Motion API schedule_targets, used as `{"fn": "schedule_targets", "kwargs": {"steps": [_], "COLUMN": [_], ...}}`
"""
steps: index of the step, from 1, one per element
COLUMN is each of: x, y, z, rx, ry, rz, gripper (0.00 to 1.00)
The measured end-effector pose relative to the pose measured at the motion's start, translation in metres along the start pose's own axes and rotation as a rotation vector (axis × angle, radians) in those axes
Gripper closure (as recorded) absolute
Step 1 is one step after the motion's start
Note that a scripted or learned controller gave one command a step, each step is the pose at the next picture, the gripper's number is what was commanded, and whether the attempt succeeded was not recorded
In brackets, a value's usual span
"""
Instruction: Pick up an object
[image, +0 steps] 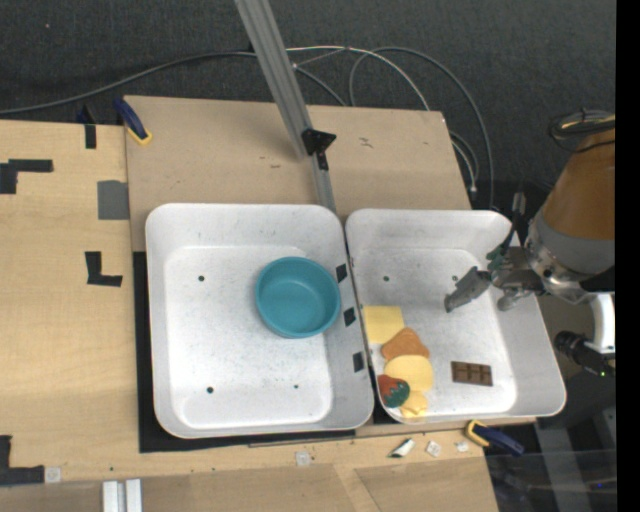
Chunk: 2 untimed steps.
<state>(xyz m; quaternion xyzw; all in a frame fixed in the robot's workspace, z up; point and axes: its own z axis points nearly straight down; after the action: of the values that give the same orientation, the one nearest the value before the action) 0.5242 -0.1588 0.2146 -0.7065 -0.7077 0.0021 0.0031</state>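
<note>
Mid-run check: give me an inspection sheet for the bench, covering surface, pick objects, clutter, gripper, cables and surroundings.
Surface: wooden bench bearing left bin and right bin, side by side.
Job's things: blue bowl in left bin; yellow and orange pieces clustered at right bin's left wall; brown chocolate bar apart from them.
Clutter: small white bits and a clamp on the bench front edge.
Grippers: gripper over right bin, holding nothing.
Cables: several loop behind the bench.
Surroundings: slanted metal pole; black tape marks.

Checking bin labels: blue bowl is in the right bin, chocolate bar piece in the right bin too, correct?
Not quite. The camera view shows the blue bowl in the left bin. The chocolate bar piece is in the right bin, as you said.
</note>
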Motion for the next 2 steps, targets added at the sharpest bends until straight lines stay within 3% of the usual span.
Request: {"fn": "schedule_targets", "kwargs": {"steps": [2], "x": [-0.006], "y": [-0.01], "z": [0.093], "rx": [0.0], "ry": [0.0], "rz": [0.001], "gripper": [0.0]}}
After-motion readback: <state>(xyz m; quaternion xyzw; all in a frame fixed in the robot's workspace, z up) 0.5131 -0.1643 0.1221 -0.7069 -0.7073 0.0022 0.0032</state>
